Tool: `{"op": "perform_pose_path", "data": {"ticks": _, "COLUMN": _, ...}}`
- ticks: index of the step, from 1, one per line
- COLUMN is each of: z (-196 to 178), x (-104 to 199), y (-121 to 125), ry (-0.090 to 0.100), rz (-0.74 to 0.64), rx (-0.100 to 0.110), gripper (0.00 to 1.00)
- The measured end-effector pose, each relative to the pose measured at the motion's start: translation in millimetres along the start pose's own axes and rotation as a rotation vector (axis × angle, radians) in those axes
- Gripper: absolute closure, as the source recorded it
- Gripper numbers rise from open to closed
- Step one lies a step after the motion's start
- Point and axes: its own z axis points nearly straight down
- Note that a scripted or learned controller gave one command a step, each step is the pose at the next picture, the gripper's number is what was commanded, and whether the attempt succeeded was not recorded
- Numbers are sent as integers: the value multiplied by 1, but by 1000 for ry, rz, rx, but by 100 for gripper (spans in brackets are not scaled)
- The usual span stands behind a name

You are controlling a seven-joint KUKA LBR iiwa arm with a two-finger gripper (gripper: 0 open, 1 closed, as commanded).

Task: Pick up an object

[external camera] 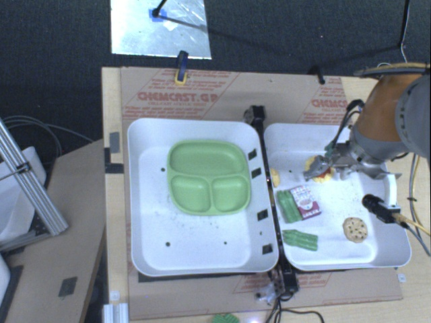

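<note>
The yellow object (324, 173) lies near the back of the right bin (397, 251), directly under the gripper (316, 172), which reaches in from the right, apparently to grasp it; whether it is gripped I cannot tell. The left bin (145, 247) bears a green divided plate (207, 177). Nearer the front lie a green-and-red packet (299, 204), a green wrapper (300, 239) and a cookie (355, 229), well apart.
</note>
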Motion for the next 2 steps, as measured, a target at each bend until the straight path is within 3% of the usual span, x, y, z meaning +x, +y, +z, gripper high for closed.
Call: {"op": "perform_pose_path", "data": {"ticks": 2, "z": 9, "x": 10, "y": 28, "ry": 1, "rz": -5, "rx": -4, "gripper": 0}}
